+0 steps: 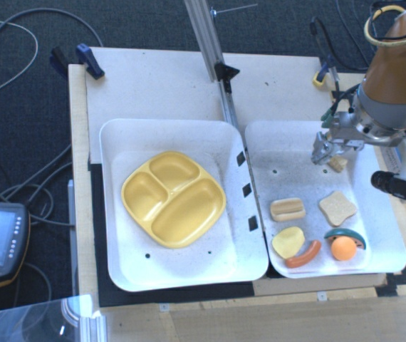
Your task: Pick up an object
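Yellow plastic fills most of the left bin (110, 191): a three-compartment plate (173, 199) sits near its middle, turned at an angle to the bin's walls. I see nothing else lying in that bin.

The right bin (260, 184) carries the small things, all gathered toward its near edge. A tan bun-shaped piece (287, 208) lies left of the bin's middle, and a slice of toast (337, 208) lies to its right, the two apart. Nearer the front edge there is a pale yellow rounded piece (288, 241), with a red sausage (303, 254) touching its lower right side. Toward the near right corner an orange ball (343, 249) rests against a dark teal curved piece (350, 235) that wraps over its top.

My arm comes in over the right bin's far right part. The gripper (325, 153) hangs low there, and a small tan block (337, 164) shows just beside its tip. From this slant I cannot tell whether that block is between the fingers or only lying under them.
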